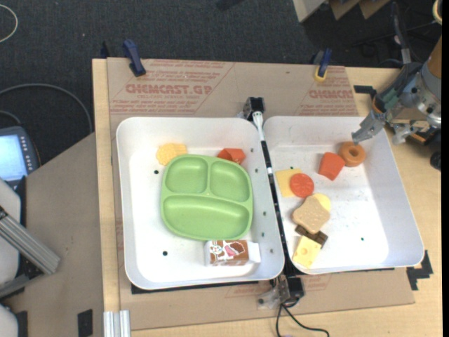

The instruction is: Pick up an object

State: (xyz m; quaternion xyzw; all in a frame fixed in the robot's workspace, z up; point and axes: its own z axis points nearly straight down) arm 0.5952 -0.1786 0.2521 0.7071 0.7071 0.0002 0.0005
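Fingers (364,131) low over right bin (393,216), just beside donut (353,153); opening unclear, perhaps closed, nothing visibly held.

The bench (231,83), covered with brown sheet printed in red lettering, bears two shallow white bins side by side: the left bin (137,209) and the right bin (393,216), their inner rims touching. Two blue clamps (133,57) (323,63) grip the sheet's far edge.
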